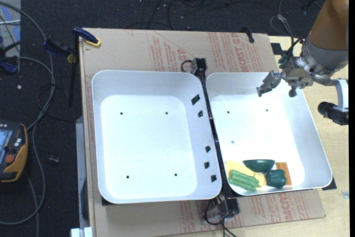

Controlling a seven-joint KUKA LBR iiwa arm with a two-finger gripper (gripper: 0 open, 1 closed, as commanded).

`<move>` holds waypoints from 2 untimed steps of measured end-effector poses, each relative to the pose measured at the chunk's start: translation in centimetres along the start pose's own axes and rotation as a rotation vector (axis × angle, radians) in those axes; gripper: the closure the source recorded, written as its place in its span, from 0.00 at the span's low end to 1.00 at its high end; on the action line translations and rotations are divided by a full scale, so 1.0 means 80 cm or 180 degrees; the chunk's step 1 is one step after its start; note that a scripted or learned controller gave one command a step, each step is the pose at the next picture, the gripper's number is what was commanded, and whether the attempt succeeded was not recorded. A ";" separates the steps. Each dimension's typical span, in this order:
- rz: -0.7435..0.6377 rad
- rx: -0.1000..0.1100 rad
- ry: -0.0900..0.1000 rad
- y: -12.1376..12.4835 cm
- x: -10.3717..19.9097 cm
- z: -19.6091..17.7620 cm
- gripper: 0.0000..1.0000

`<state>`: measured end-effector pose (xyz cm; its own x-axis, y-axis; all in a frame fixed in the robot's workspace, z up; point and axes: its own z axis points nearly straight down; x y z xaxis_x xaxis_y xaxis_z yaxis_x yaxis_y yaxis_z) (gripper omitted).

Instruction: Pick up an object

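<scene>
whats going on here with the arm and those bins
A KUKA arm's gripper hangs over the far edge of the right bin, holding nothing. The pickable things, a dark green bowl, a light green ridged piece and a small green block, sit clustered at that bin's near edge.

Arm (331, 19) cut off at right edge; yellow piece (236, 167) seemingly part-hidden.

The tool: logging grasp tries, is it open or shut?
Open: the tool hangs over the right bin's far edge, fingers spread, nothing between them.
</scene>
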<state>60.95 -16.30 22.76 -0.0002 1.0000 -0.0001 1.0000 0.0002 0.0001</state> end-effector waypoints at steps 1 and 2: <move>-0.0013 0.0026 0.0008 -0.044 0.085 0.105 0.00; -0.0043 -0.0030 0.0018 -0.106 0.267 -0.042 0.00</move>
